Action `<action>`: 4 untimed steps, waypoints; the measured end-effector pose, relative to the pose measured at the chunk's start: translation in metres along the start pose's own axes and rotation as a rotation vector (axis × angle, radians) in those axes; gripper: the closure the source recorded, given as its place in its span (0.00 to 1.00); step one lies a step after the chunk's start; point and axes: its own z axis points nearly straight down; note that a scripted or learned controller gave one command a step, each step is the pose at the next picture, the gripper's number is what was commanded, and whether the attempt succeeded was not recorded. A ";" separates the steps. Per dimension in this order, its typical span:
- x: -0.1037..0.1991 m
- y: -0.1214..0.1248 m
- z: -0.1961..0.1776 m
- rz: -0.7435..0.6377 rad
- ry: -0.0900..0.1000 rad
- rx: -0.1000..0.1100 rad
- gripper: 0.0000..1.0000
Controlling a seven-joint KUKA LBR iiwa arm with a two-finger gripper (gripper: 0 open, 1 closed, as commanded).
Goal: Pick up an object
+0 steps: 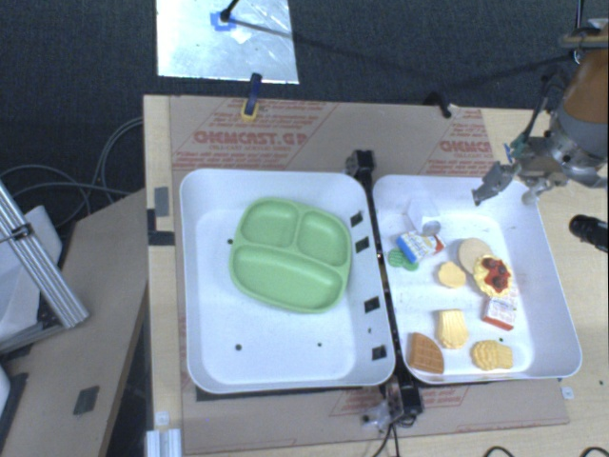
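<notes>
The right bin (pixel 552 255) holds several toy food pieces. Among them are a blue, white and red packet (pixel 416 247), a beige oval (pixel 473 252), a red-topped slice (pixel 495 276), a yellow lump (pixel 451 275), a ridged yellow piece (pixel 453 328) and a brown waffle (pixel 426 353). My gripper (pixel 509 186) hovers over the bin's far right corner, above and behind the food. Its two fingers are spread open with nothing between them.
A green divided plate (pixel 290 255) lies in the left bin (pixel 205 284). A black divider (pixel 376 255) runs between the bins. A yellow biscuit (pixel 491 354) and a small red and white carton (pixel 501 313) sit near the right bin's front edge. A silver sheet (pixel 228 27) lies behind the bench.
</notes>
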 end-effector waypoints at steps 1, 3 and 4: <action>0.001 0.002 -0.008 -0.003 -0.003 -0.013 0.00; 0.009 0.006 0.100 -0.005 -0.001 -0.009 0.00; 0.009 0.009 0.142 -0.004 -0.003 -0.018 0.00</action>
